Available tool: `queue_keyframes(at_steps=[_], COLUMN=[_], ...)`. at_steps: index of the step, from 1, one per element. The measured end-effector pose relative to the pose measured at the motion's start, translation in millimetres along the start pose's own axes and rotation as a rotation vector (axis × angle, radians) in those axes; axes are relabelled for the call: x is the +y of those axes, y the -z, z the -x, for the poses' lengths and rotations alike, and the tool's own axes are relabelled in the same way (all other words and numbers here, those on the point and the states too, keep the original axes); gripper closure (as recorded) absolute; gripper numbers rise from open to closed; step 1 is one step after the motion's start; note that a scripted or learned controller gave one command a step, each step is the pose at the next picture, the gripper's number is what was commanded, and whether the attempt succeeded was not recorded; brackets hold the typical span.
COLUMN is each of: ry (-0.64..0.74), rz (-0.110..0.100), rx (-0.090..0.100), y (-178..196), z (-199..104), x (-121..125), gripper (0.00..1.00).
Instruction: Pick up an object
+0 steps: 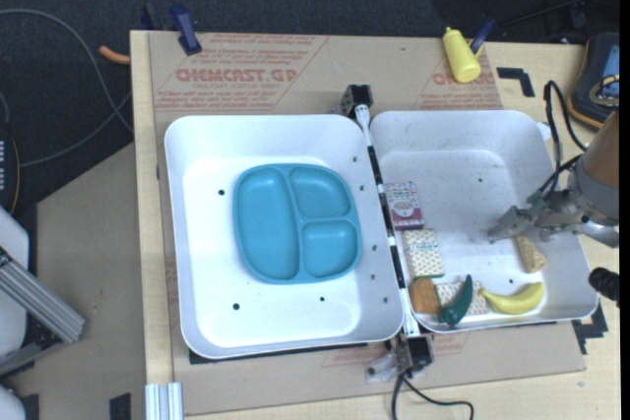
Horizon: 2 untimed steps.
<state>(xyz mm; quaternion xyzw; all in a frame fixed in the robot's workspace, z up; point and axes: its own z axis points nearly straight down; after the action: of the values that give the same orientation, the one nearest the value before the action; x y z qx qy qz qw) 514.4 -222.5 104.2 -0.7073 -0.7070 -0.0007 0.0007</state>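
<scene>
The left bin [197, 310] holds a blue divided tray [295, 221] lying flat at its middle. The right bin [463, 128] holds a pink packet [403, 205], a patterned card [424, 253], a brown block [424, 295], a teal piece [458, 303], a banana [514, 298] and a tan stick [532, 256] just under the gripper [519, 223]; its grip cannot be told

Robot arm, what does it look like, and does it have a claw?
The arm is grey and rounded, and it comes in from the right. A black cable loops beside it. At its tip sits a small dark grey metal gripper, thin and spiky-looking like a claw.
</scene>
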Motion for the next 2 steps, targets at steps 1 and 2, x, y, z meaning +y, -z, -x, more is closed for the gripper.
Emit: queue_keyframes(at_steps=[1, 2], ry=[0.0, 0.0], rz=[0.003, 0.002], rx=[-0.001, -0.001], y=[10.1, 9.9], z=[-0.1, -0.2], x=[0.8, 0.7], gripper=[1.0, 0.0])
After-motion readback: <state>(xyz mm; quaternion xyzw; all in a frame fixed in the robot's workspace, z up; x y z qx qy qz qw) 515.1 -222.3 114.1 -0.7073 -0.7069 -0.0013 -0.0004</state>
